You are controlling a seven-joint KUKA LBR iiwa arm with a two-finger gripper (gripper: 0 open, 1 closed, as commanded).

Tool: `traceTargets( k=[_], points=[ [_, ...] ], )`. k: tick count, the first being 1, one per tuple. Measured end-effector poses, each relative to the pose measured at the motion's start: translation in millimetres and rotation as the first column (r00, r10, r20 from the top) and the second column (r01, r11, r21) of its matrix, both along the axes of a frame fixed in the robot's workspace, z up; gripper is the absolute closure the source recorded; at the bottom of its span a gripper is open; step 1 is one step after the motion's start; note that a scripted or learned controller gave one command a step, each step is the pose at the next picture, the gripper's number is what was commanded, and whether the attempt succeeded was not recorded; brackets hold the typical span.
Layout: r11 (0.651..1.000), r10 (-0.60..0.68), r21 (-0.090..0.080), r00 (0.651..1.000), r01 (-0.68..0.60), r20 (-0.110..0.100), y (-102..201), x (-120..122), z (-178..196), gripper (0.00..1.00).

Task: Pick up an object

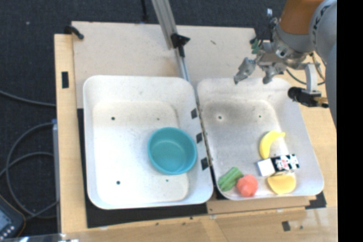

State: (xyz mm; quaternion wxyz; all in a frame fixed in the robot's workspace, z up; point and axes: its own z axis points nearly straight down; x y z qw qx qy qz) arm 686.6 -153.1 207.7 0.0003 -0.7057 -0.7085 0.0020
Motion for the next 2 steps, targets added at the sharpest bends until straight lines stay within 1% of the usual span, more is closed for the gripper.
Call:
traceTargets(
  k=[1,2],
  points=[
    [1.000,-0.001,0.000,1.000,0.001,-0.001,2,-3,-63,0.00],
    [1.000,-0.001,0.000,1.000,0.001,-0.001,0,-4,-110,0.00]
  ],
)
